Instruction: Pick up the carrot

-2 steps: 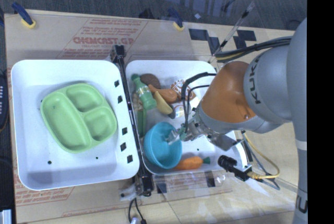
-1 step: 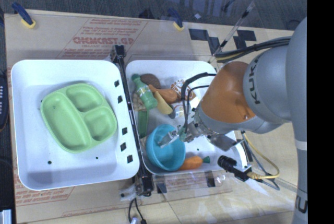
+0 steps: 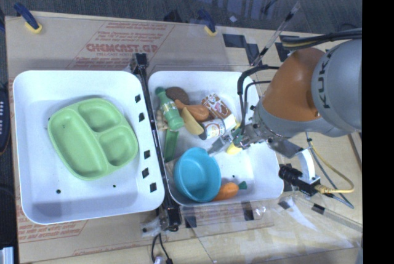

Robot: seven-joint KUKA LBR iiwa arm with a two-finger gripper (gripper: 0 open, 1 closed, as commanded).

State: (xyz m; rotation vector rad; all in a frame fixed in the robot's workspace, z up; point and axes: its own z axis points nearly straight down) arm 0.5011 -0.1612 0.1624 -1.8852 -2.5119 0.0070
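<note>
- Camera view: brown bench [image 3: 55, 32] bears two white bins; dark floor behind;
- carrot [image 3: 229, 189] lies at right bin's [image 3: 266, 190] near edge, beside blue bowl [image 3: 197, 174];
- gripper [image 3: 229, 144]: I cannot tell its state.

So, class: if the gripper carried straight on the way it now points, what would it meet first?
The gripper points toward the view's left, low over the right bin. Straight on, it would probably meet the rim of the blue bowl first, not the carrot, which lies nearer the camera. Depth is unclear from this single view.
</note>
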